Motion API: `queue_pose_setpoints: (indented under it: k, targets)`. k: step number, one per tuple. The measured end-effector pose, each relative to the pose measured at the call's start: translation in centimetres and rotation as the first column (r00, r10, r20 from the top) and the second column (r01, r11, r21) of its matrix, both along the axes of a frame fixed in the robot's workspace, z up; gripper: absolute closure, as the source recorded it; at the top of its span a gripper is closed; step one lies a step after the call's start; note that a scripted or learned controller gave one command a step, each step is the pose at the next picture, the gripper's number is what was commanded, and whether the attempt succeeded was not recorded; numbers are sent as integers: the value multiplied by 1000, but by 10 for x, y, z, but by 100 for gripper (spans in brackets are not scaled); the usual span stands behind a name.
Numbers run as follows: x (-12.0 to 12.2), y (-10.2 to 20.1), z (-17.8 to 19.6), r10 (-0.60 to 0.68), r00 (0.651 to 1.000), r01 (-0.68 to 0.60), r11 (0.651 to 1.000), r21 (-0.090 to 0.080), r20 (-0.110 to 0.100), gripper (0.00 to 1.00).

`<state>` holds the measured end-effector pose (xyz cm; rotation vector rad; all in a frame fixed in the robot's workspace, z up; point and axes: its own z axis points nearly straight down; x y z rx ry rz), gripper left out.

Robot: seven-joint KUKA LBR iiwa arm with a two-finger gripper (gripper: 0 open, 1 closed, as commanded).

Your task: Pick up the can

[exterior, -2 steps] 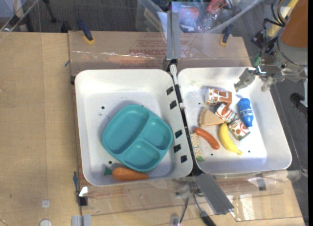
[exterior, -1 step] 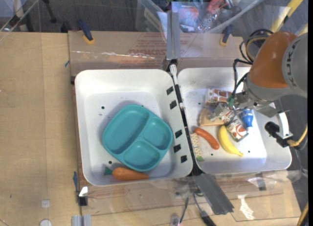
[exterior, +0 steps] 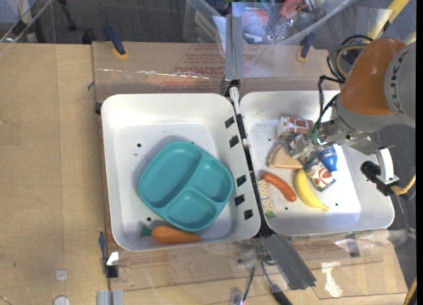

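Though the gripper hovers just above the can, claw state unreadable. Can looks light, rigid, slick; grip across its sides.

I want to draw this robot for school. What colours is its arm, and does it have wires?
The arm is grey with a fat, rounded orange band near the wrist. Dark letters mark the grey shell. Black cables loop beside it down toward the small, dark pincer.

Teal divided plate and carrot in left bin, banana, sausage in right bin
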<state>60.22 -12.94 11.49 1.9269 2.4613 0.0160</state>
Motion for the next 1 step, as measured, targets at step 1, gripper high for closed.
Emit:
queue_pose_setpoints:
  k: [1]
  targets:
    - [-7,26,110,-325,946,325,946,1,-18,100]
